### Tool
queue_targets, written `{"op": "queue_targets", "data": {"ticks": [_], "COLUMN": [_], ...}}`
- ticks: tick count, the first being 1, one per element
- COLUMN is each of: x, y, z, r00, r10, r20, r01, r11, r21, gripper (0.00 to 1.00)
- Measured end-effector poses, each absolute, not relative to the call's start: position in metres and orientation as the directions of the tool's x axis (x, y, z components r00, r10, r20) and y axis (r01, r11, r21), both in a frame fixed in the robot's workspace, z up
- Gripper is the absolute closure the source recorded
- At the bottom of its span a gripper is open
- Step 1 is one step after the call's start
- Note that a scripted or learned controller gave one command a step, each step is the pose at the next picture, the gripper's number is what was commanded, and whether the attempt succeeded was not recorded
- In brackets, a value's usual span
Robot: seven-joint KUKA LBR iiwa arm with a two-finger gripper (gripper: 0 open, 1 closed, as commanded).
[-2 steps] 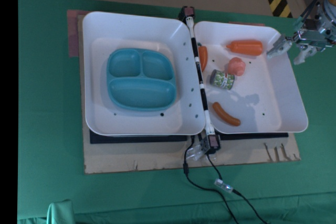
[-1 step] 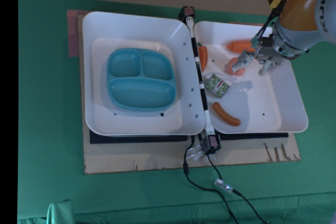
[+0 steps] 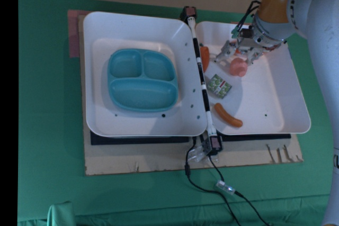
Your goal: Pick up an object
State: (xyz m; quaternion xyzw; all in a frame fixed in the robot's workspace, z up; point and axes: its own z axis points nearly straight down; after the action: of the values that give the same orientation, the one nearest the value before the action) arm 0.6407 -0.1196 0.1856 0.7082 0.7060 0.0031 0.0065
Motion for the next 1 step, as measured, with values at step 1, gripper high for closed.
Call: {"op": "queue_targets", "data": {"ticks": [1], "x": [0.6429], "y": [-0.1209], "z": [0.1997], "r00": [0.006], "r10": [1.0], "r20": [-0.008], "r01": [1.0], "r11": [-0.006], "r21": [0.024], "gripper": [1.0]}}
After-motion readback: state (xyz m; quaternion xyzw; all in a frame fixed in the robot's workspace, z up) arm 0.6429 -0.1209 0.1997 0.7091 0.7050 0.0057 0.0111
